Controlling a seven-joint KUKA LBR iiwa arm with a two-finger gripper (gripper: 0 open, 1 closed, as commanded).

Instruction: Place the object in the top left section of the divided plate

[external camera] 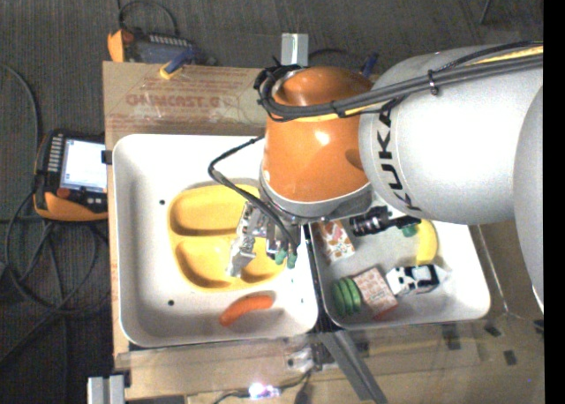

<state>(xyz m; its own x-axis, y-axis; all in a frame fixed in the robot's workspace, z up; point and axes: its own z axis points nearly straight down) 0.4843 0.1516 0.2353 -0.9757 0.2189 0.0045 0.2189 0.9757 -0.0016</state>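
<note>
Camera view: the gripper [262, 250] hangs over the right part of the yellow divided plate [196, 217], which lies in the left bin [141, 305]. Whether anything sits between the fingers cannot be told; their spacing is unclear. An orange carrot-like object [247, 308], probably the task's item, rests on the bin floor just below the plate, not yet placed. The right bin [468, 296] holds assorted items.

The arm [353, 155] hung over the right side of the left bin [132, 243], covering the yellow divided plate's [199, 235] right edge. The plate's left sections lay open from above. An orange carrot [247, 308] sat near the bin's front wall, just beside the plate. The right bin [468, 296] was crowded with small items.
</note>
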